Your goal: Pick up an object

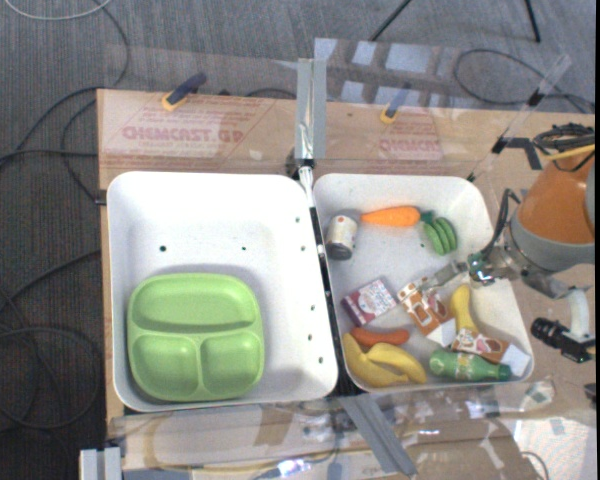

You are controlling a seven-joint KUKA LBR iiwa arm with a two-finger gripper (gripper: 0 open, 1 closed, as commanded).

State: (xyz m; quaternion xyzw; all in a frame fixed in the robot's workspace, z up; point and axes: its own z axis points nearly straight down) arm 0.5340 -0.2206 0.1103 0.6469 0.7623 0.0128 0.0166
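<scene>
Right now: end effector (458,271) low in right bin (480,200), just above orange-white packet (423,305) beside banana (463,306); finger opening impossible to judge. Green tray (194,335) in left bin (180,203).

Two white bins (130,198) are sitting side by side, holding one green plate (194,335), one carrot (390,217), one can (340,235), one green bottle (468,368) and two bananas (385,360).

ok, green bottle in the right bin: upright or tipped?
Tipped. The bottle lies on its side along the bin's near wall, cap pointing right.
</scene>
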